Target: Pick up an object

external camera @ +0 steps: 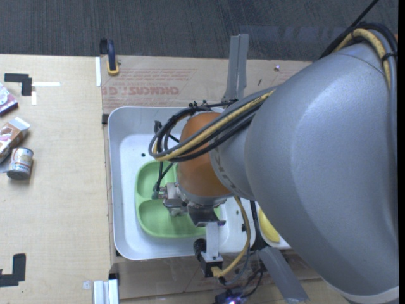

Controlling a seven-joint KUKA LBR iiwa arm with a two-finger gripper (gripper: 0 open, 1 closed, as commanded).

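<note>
One white bin [123,170] sits below me w/ a green plate-like dish [149,198] lying in its near half, close to the left wall. My arm [316,170] comes in from the right, big grey body covering most of the right side, orange band [199,154] over the bin's middle w/ black and yellow cables looped across it. My gripper [190,211] hangs over the dish's right part; can't tell if it's touching, and can't tell how it's set from this angle. Something yellow [269,230] peeks out near my arm's lower edge, right of the dish. Left on the bench [57,189], well apart: a small can [20,163] and some packets [9,135].
</note>
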